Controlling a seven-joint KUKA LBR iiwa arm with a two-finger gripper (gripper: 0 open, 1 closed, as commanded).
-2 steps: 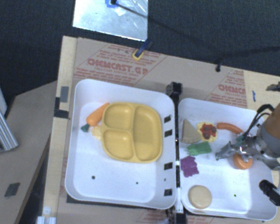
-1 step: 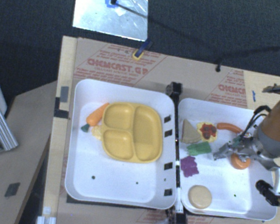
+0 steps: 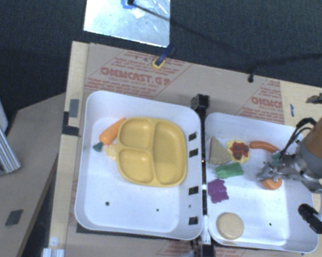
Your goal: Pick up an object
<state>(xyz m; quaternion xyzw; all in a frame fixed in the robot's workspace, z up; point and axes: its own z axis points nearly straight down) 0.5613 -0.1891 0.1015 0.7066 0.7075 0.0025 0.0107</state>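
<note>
My gripper (image 3: 274, 172) hangs low over the right side of the right bin (image 3: 288, 237), directly above and touching or nearly touching a small orange piece (image 3: 271, 184). The gripper's body hides the top of that piece. Elsewhere in this bin lie a red-orange sausage (image 3: 262, 146), a pizza slice (image 3: 239, 148), a tan wedge (image 3: 218, 152), a green piece (image 3: 229, 170), a purple grape cluster (image 3: 217, 190) and a round tan bun (image 3: 230, 225).
The left bin (image 3: 87, 203) holds a yellow divided plate (image 3: 149, 151) with a toy carrot (image 3: 111, 131) at its left edge. A black divider (image 3: 201, 167) with clips runs between the bins. A black part of the arm (image 3: 313, 218) hangs over the right bin's right rim.
</note>
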